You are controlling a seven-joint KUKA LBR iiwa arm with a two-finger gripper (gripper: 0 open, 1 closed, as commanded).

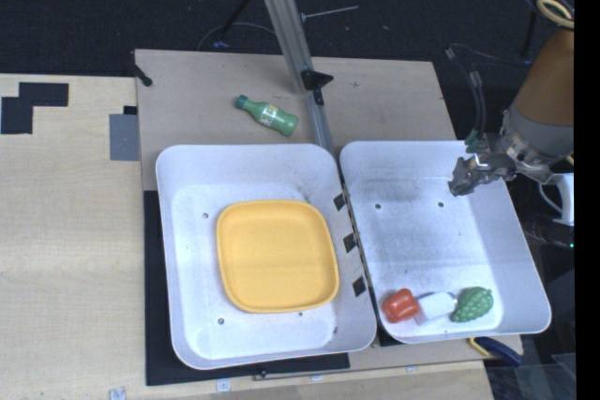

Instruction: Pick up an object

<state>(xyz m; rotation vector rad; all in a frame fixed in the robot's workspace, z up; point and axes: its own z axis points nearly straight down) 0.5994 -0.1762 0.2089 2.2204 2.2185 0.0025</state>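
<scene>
In the right bin, three small things lie together at the near edge: a red pepper, a white block and a green bunch of grapes. My gripper hangs over the bin's far right part, well apart from them, with nothing visible between its fingers. The arm comes in from the right. A yellow square plate rests in the left bin.
A green bottle lies on the bench behind the left bin. A slanted metal rail rises behind the gap between the bins. Black clips sit along the divide.
</scene>
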